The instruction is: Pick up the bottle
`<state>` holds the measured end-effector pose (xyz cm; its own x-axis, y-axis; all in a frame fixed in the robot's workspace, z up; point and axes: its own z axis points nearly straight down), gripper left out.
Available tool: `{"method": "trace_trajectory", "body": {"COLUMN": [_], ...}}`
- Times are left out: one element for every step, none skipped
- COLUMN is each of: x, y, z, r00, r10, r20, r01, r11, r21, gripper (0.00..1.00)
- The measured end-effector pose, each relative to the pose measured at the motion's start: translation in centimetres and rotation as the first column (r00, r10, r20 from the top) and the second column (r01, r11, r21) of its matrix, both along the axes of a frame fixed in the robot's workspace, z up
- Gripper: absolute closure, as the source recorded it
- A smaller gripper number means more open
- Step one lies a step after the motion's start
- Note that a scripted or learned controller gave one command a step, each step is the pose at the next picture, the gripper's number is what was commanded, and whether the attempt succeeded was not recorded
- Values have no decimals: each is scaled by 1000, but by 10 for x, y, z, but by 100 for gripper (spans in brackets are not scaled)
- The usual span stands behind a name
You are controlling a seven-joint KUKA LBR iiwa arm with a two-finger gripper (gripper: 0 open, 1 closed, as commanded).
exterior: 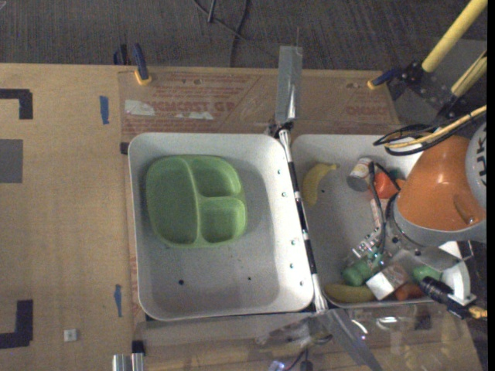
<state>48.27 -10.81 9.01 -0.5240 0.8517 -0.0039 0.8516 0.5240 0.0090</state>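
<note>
I have the arm reaching in over the right bin, its orange band covering much of that bin's right side, and I read this as a descent onto the clutter at the bin's lower edge. The end effector sits low among those items; whether it is parted or closed I cannot tell, since the wrist hides it. The green bottle lies on its side near the bin's front wall, just beside a white block and above a banana. A second banana rests by the divider, well apart. The left bin carries 1 green divided plate. Items behind the arm, a can and something red, are partly cut off.
</note>
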Motion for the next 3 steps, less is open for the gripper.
{"method": "trace_trajectory", "body": {"x": [39, 134, 164], "y": [40, 13, -40], "z": [126, 281, 347], "r00": [979, 990, 998], "r10": [-202, -139, 60], "r20": [-8, -5, -2], "r01": [202, 139, -60], "r11": [979, 990, 998], "r21": [-1, -3, -5], "gripper": [100, 100, 100]}}
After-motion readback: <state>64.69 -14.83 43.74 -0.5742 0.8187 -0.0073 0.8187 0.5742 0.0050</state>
